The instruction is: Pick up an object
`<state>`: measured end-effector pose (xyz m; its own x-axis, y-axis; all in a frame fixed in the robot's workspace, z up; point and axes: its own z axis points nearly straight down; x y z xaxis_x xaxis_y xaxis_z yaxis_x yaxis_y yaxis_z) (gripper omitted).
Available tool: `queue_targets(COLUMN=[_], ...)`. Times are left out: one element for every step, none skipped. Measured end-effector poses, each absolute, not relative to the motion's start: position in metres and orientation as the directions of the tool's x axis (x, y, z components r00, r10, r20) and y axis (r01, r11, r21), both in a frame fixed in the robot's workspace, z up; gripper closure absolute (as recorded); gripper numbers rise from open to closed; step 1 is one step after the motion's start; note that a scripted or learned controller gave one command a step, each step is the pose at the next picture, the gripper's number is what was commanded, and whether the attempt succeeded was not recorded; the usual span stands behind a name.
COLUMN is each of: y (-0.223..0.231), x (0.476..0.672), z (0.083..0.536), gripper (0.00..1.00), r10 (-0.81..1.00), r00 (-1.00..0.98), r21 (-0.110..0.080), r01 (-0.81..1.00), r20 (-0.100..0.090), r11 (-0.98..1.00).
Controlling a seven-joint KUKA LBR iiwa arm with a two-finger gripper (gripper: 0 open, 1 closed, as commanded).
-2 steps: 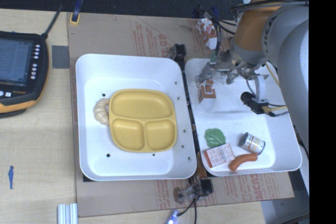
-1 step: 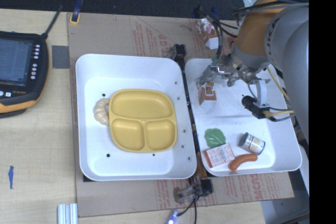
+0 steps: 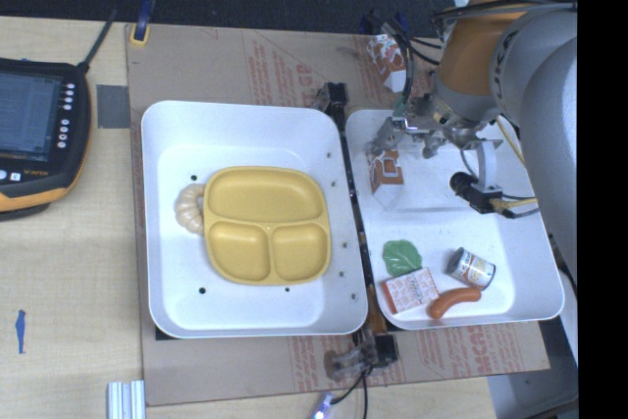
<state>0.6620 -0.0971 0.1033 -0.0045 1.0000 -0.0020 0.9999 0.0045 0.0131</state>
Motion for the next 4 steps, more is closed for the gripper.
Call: queue_targets(y=[-0.0954, -0.0953, -0.0988, -0.0963], x=[0.6619, 0.662, 0.6623, 0.6621], z=[0.1033, 0.1033, 0.1031, 0.1032], gripper=[0.0, 0.0, 0.0, 0.0], r10=[1.0, 1.0, 1.0, 1.0], r00=[-0.003, -0.004, -0.005, -0.003], r21=[0.014, 0.014, 0.014, 0.015], r01=[1.0, 1.0, 1.0, 1.0], r20=[-0.004, -0.004, 0.001, -0.004], r11=[0.003, 0.004, 0.005, 0.003])
